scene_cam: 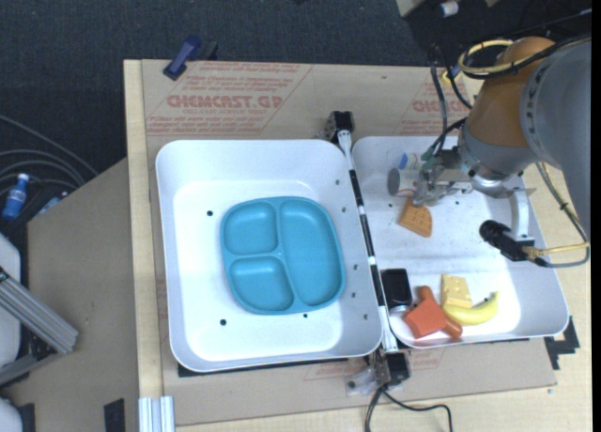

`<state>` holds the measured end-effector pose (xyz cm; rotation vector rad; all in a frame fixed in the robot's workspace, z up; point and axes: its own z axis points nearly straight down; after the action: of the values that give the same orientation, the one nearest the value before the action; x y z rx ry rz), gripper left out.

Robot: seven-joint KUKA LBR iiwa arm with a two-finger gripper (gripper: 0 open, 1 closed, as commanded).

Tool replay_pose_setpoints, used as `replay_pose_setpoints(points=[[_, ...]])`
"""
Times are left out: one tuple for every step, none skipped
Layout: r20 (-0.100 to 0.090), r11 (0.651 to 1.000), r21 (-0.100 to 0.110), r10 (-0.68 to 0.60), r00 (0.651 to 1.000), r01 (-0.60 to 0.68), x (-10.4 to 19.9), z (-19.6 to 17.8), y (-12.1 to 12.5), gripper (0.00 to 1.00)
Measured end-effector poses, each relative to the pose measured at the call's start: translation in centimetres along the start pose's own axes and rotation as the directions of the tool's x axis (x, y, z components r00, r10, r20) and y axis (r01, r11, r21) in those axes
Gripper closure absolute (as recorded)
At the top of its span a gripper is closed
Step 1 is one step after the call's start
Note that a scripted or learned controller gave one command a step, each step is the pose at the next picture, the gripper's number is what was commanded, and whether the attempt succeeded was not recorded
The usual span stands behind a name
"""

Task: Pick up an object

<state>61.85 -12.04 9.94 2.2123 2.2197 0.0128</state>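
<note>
**A:** The pincer (424, 188) first: it sits low over the far part of the right bin (535, 317), just above a tan waffle-like piece (416, 222). Whether its tips are apart or together I cannot tell; they are too small and too dark against the wrist.

**B:** So is the pick made?

**A:** I judge not. The tan piece seems to lie on the bin floor, touching or just under the tips, and I see nothing clearly between them. At best this is the approach or the start of a grasp; closing and lifting are left to do.

**B:** Take me across from the left, then.

**A:** The left bin (178, 233) holds a blue divided plate (281, 254), flat, near its middle. Between the bins, at the near end, a small black block (395, 285) rests by the rim. In the right bin's near corner lie an orange block (432, 317), a pale yellow piece (455, 290) and a banana (474, 311), bunched close together and well apart from the tan piece.

**B:** And further right?

**A:** The grey arm (554, 101) with its orange band (502, 92) reaches in over the bin, cables looped above it. The desk (272, 97) under the bins is brown board with red lettering.
</note>
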Motion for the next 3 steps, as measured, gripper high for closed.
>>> replay_pose_setpoints(points=[[0.0,1.0,0.0,0.0,1.0,0.0,0.0,0.0,0.0,0.0],[0.0,1.0,0.017,0.004,1.0,-0.004,2.4,1.5,4.7,0.0],[0.004,1.0,0.014,0.003,1.0,-0.003,2.3,0.3,4.8,1.0]])
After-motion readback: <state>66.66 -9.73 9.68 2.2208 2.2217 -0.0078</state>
